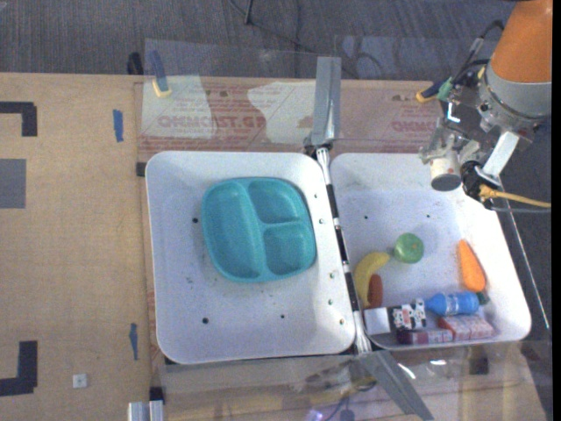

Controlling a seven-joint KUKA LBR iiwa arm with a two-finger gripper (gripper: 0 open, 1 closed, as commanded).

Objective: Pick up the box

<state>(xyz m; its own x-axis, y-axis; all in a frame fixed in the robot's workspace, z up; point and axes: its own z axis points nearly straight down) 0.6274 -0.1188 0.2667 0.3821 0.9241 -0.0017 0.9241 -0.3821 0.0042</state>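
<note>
Honestly, I am hanging my gripper (465, 169) over the right bin's (386, 191) two-o'clock corner, my arm partly cut off by the frame. Whether anything is held, I cannot tell. The box (465, 327) is lying near five o'clock, beside the bottle (454, 303).

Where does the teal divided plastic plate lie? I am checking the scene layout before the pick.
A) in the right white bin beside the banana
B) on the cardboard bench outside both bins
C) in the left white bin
C: the teal divided plastic plate rests on the floor of the left white bin, away from the yellow banana in the right white bin.
</note>
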